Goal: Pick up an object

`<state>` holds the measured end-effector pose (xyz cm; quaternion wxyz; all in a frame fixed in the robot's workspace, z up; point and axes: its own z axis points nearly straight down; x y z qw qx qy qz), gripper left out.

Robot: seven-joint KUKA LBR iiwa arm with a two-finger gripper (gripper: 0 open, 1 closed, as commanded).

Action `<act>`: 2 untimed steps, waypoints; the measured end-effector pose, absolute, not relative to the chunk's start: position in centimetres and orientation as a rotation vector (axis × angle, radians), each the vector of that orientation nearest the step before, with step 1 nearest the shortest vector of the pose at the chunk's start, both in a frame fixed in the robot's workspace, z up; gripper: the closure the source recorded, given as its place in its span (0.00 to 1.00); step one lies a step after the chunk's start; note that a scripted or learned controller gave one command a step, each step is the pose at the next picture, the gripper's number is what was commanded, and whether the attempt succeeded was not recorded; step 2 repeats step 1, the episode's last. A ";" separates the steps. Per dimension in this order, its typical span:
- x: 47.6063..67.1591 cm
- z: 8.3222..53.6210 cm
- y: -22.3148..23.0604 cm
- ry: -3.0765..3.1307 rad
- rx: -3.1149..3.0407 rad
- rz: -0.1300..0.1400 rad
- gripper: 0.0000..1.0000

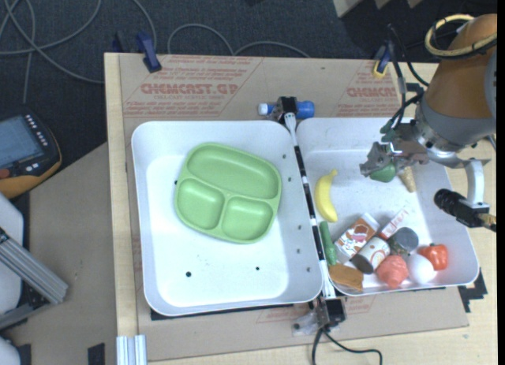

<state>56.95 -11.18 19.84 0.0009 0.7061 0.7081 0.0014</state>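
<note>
- Dark carpet with looping grey cables lay behind a pale surface [237,87] covered by printed brown cardboard, with blue clamps at its far edge.
- At the far left, off the surface, a black handheld device with an orange rim [24,150] lay on a lower ledge.
- On the left half of the surface sat the left white bin [158,277], which held a green divided plate [229,191] with three compartments, lying flat toward the bin's far side.
- A black strip ran along the seam between the two bins, with a blue and white clip [284,108] at its far end.
- Just right of the seam, in the right white bin [339,139], a yellow banana [326,198] lay lengthwise, and a thin green stick-like item [326,241] lay beside the seam below it.
- Toward the near right corner of that bin sat a heap of small things touching one another: a red and white carton [357,236], a brown bread-like piece [346,278], a grey round lid [404,239], a reddish ball [392,270] and an orange-red tomato-like piece [437,256].
- Over the far part of the right bin, well apart from the heap, the claw [384,163] hung from the grey and orange arm, with a small green object [383,172] at its tip; I could not tell whether the claw was spread or pinching it.
</note>
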 end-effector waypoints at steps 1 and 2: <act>59.5 23.7 -5.7 2.222 2.218 0.004 1.00; 59.5 23.7 -5.7 2.222 2.218 0.004 1.00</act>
